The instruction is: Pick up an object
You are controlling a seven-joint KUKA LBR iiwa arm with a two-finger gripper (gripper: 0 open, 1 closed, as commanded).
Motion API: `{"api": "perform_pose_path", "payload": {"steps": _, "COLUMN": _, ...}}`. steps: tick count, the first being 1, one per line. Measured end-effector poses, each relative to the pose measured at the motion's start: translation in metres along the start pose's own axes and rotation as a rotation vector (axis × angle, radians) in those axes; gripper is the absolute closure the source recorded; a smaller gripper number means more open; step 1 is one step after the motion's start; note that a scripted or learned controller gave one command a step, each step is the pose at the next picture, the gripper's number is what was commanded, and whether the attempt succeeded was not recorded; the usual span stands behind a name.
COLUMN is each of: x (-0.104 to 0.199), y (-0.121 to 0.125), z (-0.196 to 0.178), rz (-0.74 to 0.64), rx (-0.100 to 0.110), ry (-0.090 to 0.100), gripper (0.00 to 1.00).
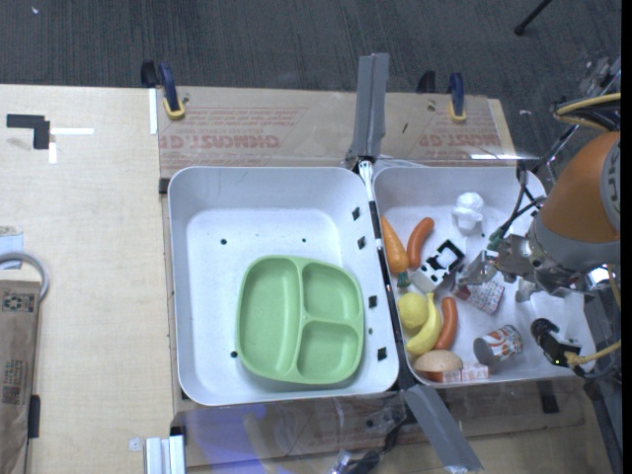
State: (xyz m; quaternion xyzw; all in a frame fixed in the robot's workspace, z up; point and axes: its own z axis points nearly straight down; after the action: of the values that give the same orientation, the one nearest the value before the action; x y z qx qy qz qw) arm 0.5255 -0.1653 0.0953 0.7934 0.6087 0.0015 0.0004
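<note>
The arm [583, 200] enters from the right, partly cut off by the edge, and covers part of the right bin [449, 174]. Its jaws [472, 275] hang low over the clutter; I cannot tell their state. Near them lie a carrot [393, 247], two sausages [420, 237], a banana [427, 329] and a can [497, 345]. The left bin [197, 265] holds a green divided plate [300, 319].

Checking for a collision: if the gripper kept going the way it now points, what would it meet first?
The gripper points left across the right bin; likely first is the black-and-white block, though height is unclear.
</note>
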Motion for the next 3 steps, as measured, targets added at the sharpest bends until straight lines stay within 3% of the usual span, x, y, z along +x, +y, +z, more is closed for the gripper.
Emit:
{"api": "perform_pose_path", "payload": {"steps": 1, "x": -0.001, "y": 0.001, "z": -0.010, "rz": 0.001, "rx": -0.004, "ry": -0.003, "gripper": 1.00}}
{"api": "perform_pose_path", "payload": {"steps": 2, "x": -0.001, "y": 0.001, "z": -0.010, "rz": 0.001, "rx": -0.004, "ry": -0.003, "gripper": 0.00}}
{"api": "perform_pose_path", "payload": {"steps": 3, "x": 0.055, "y": -0.041, "z": 0.005, "rz": -0.033, "rx": 0.005, "ry": -0.003, "gripper": 0.00}}
